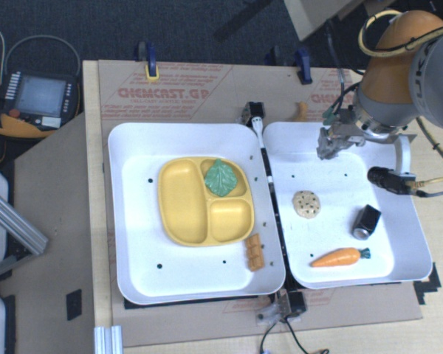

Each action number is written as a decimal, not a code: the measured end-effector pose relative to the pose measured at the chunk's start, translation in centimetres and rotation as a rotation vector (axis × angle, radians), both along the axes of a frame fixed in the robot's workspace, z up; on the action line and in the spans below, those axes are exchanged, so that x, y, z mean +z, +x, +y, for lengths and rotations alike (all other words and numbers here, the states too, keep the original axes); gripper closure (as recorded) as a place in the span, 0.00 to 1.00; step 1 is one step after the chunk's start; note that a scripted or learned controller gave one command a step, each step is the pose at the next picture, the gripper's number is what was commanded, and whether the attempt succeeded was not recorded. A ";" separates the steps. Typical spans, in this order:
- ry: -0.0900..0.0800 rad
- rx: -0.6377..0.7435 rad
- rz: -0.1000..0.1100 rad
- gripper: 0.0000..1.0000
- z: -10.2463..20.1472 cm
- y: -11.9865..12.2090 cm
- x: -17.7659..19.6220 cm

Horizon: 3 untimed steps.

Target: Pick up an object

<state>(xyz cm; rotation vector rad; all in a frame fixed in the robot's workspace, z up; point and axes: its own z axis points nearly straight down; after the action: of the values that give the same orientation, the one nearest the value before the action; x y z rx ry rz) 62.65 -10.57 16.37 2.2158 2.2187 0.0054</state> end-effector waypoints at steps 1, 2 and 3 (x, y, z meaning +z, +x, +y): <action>0.000 -0.002 0.000 1.00 -0.7 -0.4 4.8; 0.001 -0.001 0.003 1.00 -0.7 -0.3 5.7; 0.004 0.004 0.008 1.00 4.5 0.1 4.8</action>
<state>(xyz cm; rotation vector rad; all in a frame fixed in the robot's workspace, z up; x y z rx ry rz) 62.74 -6.03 21.15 2.2177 2.2289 0.0002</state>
